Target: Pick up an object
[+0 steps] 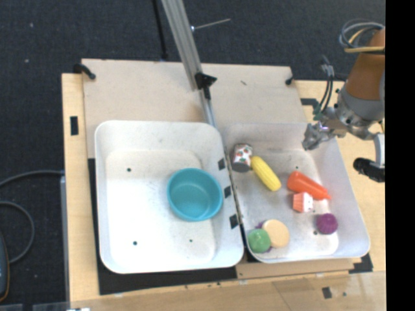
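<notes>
The right bin (343, 173) holds several small toys: a yellow corn cob (266, 173), an orange carrot (307, 184), a red-and-white piece (303, 203), a purple ball (326, 223), a tan round piece (277, 232), a green ball (259, 240) and a small patterned cup (242, 156). My gripper (316, 137) hangs over the far right corner of this bin, above and to the right of the carrot. Nothing shows between its fingers.
The left bin (130, 193) holds a blue bowl (194, 194). A metal post (183, 37) slants up from the back edge between the bins. The arm's orange band (368, 57) is at the right edge.
</notes>
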Motion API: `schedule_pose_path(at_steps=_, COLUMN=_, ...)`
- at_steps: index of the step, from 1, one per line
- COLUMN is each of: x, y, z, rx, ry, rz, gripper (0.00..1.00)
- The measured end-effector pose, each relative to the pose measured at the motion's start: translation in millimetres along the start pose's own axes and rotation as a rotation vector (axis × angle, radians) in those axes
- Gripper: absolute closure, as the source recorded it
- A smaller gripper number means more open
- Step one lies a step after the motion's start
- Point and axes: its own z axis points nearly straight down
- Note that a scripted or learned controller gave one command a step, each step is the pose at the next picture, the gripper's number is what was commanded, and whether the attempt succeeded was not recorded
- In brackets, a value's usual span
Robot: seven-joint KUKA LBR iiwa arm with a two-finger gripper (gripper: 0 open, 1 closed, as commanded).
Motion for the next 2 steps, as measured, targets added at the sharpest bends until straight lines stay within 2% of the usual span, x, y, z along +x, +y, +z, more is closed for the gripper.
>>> schedule_pose_path(at_steps=1, x=4.0, y=-4.1, z=-49.0, rx=0.001, ry=0.001, rz=-0.003, gripper=1.00)
schedule_pose_path(at_steps=2, x=5.0, y=4.2, z=-112.2, rx=-0.001, ry=0.000, rz=-0.004, gripper=1.00)
